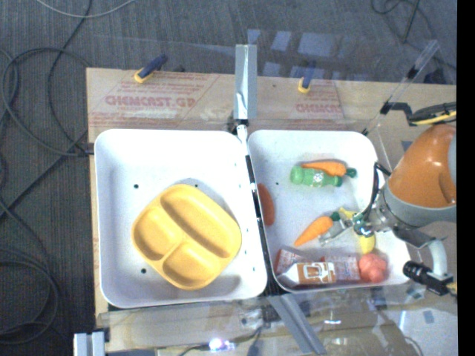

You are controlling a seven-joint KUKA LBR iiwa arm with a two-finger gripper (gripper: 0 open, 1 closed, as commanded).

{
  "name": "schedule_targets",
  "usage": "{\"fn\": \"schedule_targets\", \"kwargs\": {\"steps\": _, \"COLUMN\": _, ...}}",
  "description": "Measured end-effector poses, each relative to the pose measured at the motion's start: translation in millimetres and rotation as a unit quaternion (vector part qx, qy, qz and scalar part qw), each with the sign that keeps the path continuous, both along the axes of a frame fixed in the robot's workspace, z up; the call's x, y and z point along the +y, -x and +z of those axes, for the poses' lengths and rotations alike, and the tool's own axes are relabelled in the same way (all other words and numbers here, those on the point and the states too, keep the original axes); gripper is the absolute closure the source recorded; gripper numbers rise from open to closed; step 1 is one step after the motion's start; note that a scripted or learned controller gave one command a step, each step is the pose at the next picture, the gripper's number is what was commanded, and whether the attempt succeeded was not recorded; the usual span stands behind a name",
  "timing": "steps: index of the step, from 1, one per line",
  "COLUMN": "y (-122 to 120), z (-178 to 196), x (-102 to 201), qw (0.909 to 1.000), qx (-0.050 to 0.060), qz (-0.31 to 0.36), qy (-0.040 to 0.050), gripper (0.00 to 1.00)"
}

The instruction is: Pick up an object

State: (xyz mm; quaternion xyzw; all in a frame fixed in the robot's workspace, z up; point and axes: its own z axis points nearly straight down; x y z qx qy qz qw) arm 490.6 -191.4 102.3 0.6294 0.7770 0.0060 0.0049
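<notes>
Dark carpet with loose cables surrounds a bench [111, 102] that carries two white bins side by side. One yellow divided tray [187, 234] lies tilted in the left bin [111, 199], taking up its middle and leaving bare floor along the walls.

The right bin [356, 143] holds six things. Two carrots: one [330, 167] lies against the far side of a green bottle [315, 176] near the back, the other [313, 231] lies loose in the middle, pointing toward the front left. One flat packet [315, 267] with an orange label lies along the front wall, and one red ball [373, 267] touches its right end. One reddish-brown piece [266, 202] leans on the left wall by the divider. One small yellow thing [365, 242] sits under the gripper.

The gripper [358, 225] is low at the bin's right side, just beside the middle carrot's thick end and above the ball. Whether its jaws are open or closed, or hold anything, I cannot tell. The arm's orange band [423, 170] overhangs the right wall. Open floor remains in the bin's back left and between bottle and middle carrot.
</notes>
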Motion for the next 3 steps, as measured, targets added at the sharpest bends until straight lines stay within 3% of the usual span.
{"fn": "schedule_targets", "kwargs": {"steps": 1, "y": -68.5, "z": -11.9, "x": 13.9, "qw": 0.9952, "qx": 0.0, "qz": 0.097, "qy": 0.0042, "gripper": 0.0}}
{"fn": "schedule_targets", "kwargs": {"steps": 2, "y": -70.3, "z": -0.3, "x": 13.9, "qw": 0.9953, "qx": -0.003, "qz": 0.097, "qy": 0.0048, "gripper": 1.0}}
{"fn": "schedule_targets", "kwargs": {"steps": 3, "y": -71.4, "z": 127.7, "x": 72.5, "qw": 0.9987, "qx": 0.008, "qz": 0.05, "qy": 0.0024, "gripper": 1.0}}
